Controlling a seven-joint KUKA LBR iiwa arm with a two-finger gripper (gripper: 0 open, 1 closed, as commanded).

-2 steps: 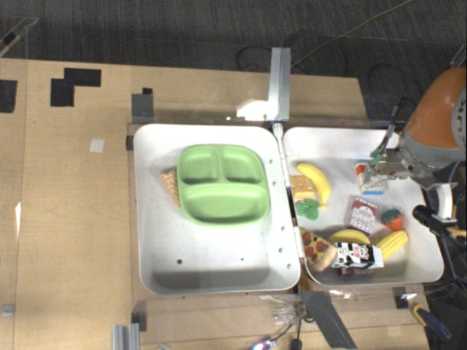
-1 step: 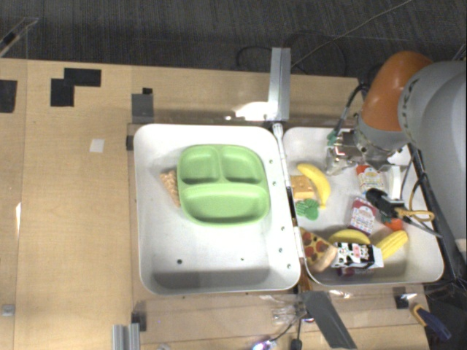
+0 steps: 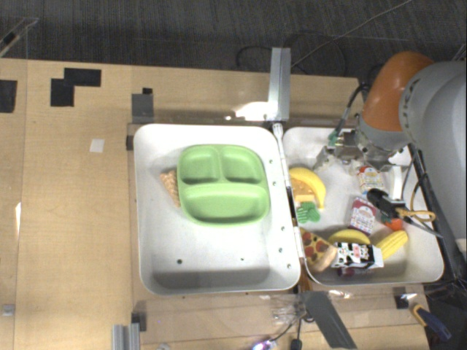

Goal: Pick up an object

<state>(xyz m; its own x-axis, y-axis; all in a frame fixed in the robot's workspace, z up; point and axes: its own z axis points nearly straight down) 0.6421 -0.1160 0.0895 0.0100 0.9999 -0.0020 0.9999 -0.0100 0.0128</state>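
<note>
My gripper [image 3: 349, 162] hangs over the back part of the right bin [image 3: 435, 267], open, with nothing between its fingers. The grey arm with its orange band [image 3: 390, 93] comes in from the right above it. Just below and right of the gripper lies a small white and red item [image 3: 369, 176]. Further toys lie in this bin: a yellow banana piece [image 3: 309, 184], a green piece [image 3: 307, 213], a dark red packet [image 3: 363, 214], a pizza slice [image 3: 318, 248], a second banana [image 3: 351, 236], a corn cob [image 3: 393, 242] and a black and white carton [image 3: 357, 256].
The left bin [image 3: 157, 254] holds a green divided plate [image 3: 221, 183] with a tan waffle-like piece [image 3: 169, 185] sticking out at its left edge. A metal post [image 3: 280, 86] stands behind the divider between the bins. Cables [image 3: 416, 214] run along the right bin's right side.
</note>
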